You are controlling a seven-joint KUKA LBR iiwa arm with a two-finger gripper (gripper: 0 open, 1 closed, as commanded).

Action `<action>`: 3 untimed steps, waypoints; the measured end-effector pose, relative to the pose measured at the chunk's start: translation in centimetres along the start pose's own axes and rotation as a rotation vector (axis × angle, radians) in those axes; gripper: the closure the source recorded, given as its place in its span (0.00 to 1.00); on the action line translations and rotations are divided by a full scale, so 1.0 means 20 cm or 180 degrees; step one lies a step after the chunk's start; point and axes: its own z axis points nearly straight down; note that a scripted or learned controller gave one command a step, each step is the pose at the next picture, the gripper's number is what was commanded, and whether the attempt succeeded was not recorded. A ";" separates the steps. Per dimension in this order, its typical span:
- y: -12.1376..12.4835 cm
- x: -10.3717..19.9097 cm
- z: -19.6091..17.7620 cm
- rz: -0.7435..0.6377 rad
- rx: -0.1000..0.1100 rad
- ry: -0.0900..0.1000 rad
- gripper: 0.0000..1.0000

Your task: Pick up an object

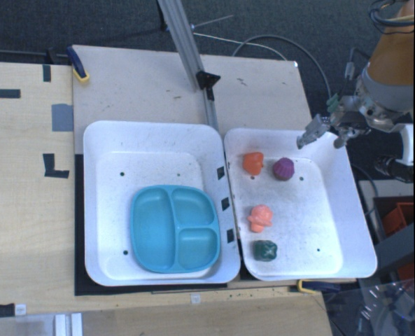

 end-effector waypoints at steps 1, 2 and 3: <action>0.00 0.00 0.00 0.0000 0.0000 0.0000 0.00; 0.01 0.01 0.22 -0.0001 0.0015 -0.0003 0.00; -0.03 0.02 0.53 0.0000 0.0022 0.0000 0.00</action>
